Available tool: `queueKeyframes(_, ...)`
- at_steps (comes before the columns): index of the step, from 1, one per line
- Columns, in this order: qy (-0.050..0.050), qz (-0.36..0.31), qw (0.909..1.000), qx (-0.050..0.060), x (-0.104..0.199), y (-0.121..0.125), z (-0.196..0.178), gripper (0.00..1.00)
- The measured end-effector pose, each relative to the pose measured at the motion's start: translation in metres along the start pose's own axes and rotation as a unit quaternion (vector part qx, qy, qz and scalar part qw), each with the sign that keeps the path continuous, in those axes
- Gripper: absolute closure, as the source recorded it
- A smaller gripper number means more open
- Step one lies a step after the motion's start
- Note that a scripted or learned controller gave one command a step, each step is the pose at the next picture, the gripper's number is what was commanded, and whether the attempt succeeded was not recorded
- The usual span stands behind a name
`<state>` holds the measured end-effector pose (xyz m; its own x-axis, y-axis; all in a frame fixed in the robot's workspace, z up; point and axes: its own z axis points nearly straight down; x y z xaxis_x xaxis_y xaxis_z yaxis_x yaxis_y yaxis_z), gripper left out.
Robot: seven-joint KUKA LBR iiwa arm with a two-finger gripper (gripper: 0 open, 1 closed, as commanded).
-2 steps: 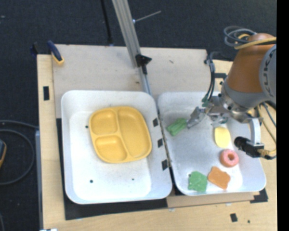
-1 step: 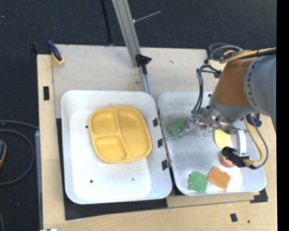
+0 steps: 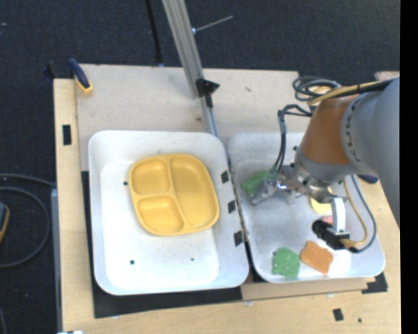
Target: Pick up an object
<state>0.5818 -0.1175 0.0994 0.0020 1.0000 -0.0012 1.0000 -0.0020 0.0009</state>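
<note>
My gripper [image 3: 267,188] is low over the left part of the right bin [image 3: 279,228], reaching in from under the orange-banded wrist [image 3: 327,134]. A small green object [image 3: 253,183] lies right against the gripper's tip near the bin's left wall; whether it is held cannot be made out. Toward the bin's front sit a second green piece [image 3: 285,263] and an orange block [image 3: 317,256]. A pale yellow item [image 3: 320,206] and a small pink one [image 3: 327,223] are partly hidden under the arm.
The left bin [image 3: 111,256] holds a yellow three-section plate [image 3: 174,192]. A slanted metal pole [image 3: 188,47] rises from behind the bins. Cables [image 3: 355,214] hang along the arm over the right bin's right side.
</note>
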Motion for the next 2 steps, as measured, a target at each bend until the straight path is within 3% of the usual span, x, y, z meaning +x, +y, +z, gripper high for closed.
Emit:
queueKeyframes(1,0.000,0.002,1.0000,-0.003,-0.001,0.002,-0.014,1.00)
queueKeyframes(2,0.000,-0.002,1.0000,-0.002,0.006,0.004,-0.062,1.00)
